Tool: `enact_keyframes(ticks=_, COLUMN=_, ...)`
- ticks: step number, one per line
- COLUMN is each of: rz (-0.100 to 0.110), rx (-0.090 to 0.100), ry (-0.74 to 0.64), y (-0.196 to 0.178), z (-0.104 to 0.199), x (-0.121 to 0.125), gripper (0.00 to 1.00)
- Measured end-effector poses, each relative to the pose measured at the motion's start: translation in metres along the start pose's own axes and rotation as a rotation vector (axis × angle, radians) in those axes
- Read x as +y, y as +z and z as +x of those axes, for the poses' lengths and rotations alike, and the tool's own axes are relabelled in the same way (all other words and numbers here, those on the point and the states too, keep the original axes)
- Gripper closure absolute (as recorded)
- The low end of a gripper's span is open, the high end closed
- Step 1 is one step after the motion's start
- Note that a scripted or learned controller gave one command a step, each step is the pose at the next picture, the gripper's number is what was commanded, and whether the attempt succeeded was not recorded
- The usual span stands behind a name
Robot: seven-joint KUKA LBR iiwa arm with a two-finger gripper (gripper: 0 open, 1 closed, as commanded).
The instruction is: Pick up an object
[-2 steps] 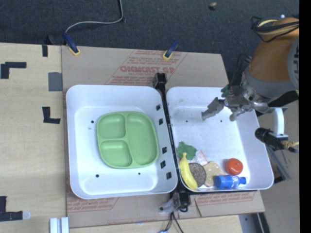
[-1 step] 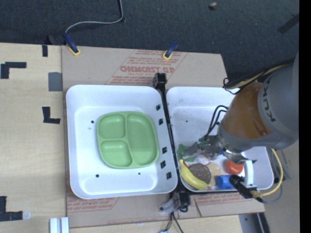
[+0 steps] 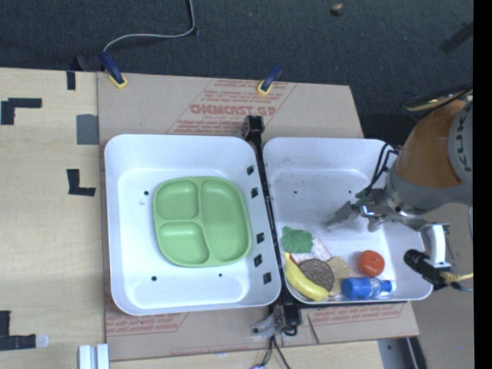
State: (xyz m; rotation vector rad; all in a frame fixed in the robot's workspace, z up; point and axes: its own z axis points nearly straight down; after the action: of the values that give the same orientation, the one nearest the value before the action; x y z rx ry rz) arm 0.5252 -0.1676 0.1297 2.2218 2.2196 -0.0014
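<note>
Grey fingers (image 3: 344, 216) hover open above the right bin (image 3: 323, 160).

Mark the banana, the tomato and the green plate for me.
banana (image 3: 301, 280): camera view, middle of its curved yellow body.
tomato (image 3: 371, 263): camera view, centre of its red top.
green plate (image 3: 202, 221): camera view, the ridge where its compartments meet.
</note>
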Motion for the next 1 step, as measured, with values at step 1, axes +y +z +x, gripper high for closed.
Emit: enact_keyframes(ticks=1, rz=0.002, rx=0.002, ry=-0.003, y=0.0126, z=0.0731, x=0.0004, gripper=0.0)
